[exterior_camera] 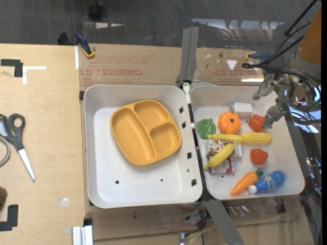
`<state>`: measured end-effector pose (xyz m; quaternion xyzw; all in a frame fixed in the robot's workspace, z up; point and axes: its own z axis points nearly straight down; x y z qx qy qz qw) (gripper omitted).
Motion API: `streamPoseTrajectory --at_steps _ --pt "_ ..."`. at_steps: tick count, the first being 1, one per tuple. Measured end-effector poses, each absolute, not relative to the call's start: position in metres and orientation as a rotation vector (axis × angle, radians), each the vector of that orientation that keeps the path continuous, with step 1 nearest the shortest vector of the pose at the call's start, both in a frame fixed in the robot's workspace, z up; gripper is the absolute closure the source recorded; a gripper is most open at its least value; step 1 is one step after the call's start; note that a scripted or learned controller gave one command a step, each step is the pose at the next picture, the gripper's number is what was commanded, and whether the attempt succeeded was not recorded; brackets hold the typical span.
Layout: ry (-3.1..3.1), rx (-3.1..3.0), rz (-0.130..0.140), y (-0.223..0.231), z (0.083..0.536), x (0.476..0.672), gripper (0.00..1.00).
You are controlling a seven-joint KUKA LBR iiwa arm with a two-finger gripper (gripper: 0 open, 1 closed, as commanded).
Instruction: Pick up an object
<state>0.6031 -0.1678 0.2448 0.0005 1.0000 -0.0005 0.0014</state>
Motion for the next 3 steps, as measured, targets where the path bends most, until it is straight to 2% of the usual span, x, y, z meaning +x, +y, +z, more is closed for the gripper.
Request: streamPoseTrajectory --at_steps 1,2,3 --pt "3.136 0.081 0.0 -0.126 0.098 0.636 0.0" --pt "3.13 0.076 -0.003 -0.126 0.109 0.638 1.0" --pt "3.135 0.128 0.0 -0.077 0.264 0.626 1.0"
